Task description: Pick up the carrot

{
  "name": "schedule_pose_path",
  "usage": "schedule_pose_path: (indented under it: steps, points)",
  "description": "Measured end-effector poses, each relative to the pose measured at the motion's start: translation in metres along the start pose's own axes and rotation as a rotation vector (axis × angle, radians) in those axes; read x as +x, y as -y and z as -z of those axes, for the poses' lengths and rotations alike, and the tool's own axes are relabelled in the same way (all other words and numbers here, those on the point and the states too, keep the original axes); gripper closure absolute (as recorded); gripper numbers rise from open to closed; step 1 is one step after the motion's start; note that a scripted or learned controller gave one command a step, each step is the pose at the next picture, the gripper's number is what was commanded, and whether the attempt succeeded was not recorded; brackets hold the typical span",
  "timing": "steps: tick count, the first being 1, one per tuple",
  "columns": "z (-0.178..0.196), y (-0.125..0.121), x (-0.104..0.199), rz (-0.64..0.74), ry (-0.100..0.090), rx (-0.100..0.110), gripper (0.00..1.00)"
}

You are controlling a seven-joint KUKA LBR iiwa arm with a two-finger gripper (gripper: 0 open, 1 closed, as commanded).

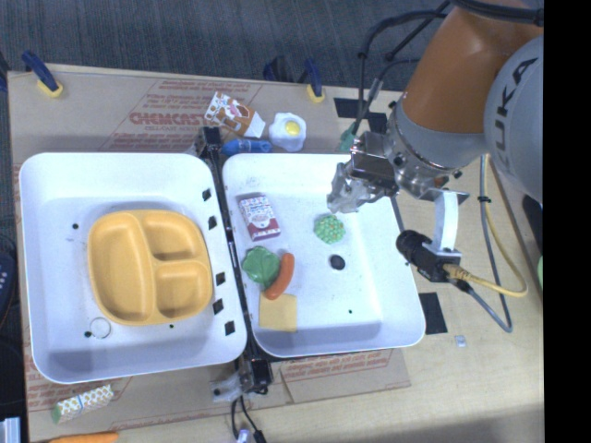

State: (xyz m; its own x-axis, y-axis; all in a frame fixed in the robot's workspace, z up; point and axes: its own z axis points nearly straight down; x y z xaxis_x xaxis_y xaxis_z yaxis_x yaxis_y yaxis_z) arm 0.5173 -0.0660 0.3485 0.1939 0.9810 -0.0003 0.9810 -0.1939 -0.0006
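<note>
The carrot (282, 275) is a short orange-red stick lying in the right bin (388, 317), near its left wall. It rests between a green leafy piece (260, 264) and a yellow block (278, 312). My gripper (345, 197) hangs over the back of the same bin, up and to the right of the carrot and well apart from it. It sits just above a round green pea cluster (329, 228). Nothing shows in its grasp.
A red and white carton (259, 215) and a small dark object (337, 263) also lie in the right bin. The left bin (46, 192) holds a yellow divided plate (150, 266). A toy egg (288, 129) and a snack packet (228, 112) sit behind the bins.
</note>
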Motion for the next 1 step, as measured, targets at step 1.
schedule_pose_path:
  steps: [1]
  points:
    - [-0.1401,0.0259,0.0056,-0.223,-0.001,0.007,1.00]
